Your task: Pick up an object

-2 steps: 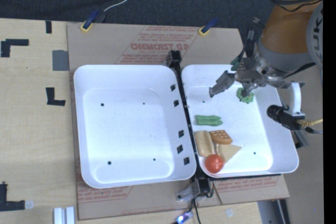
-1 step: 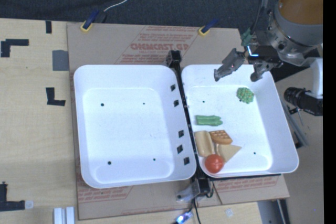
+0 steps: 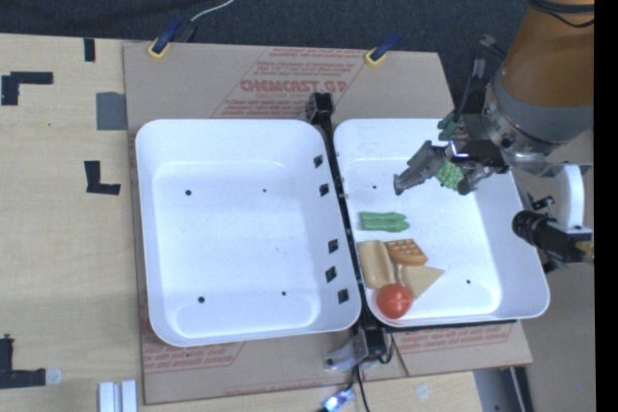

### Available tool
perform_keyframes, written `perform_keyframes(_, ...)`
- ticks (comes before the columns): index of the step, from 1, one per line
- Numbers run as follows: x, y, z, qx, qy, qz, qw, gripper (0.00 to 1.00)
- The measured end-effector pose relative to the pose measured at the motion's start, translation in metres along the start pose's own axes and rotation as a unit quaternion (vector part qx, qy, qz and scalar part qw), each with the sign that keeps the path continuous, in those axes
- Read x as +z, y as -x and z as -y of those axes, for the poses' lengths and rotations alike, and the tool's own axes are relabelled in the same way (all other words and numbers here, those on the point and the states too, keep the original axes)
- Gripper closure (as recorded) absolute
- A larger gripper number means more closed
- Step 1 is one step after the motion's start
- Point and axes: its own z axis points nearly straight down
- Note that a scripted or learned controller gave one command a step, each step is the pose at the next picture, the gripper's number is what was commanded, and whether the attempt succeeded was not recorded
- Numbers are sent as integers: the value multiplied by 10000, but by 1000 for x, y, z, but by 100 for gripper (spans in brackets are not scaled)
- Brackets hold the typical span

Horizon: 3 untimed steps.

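Nearest the camera, at the front of the right bin, a red tomato lies beside a pale bread roll, a small waffle and a tan wedge, all clustered together and touching or nearly so. Just behind this cluster, a green pea pod lies flat on the bin floor, near the divider between the bins. Farther back, the gripper hangs over the middle of the right bin, its jaws closed around a small green object, which is clear of the bin floor; one dark finger points toward the divider. The left bin stands alongside on the brown cardboard sheet covering the desk. Behind the gripper, the arm's orange band rises at right.
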Motion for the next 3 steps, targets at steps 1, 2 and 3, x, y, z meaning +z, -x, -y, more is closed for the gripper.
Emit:
perform_keyframes(1, -122, -33, 14, -44, 101, -11, 9999, 0)
perform_keyframes(2, -145, -95, 14, -51, 50, -10, 10000, 0)
perform_keyframes(3, -106, -160, 15, -52, 11, -2, 10000, 0)
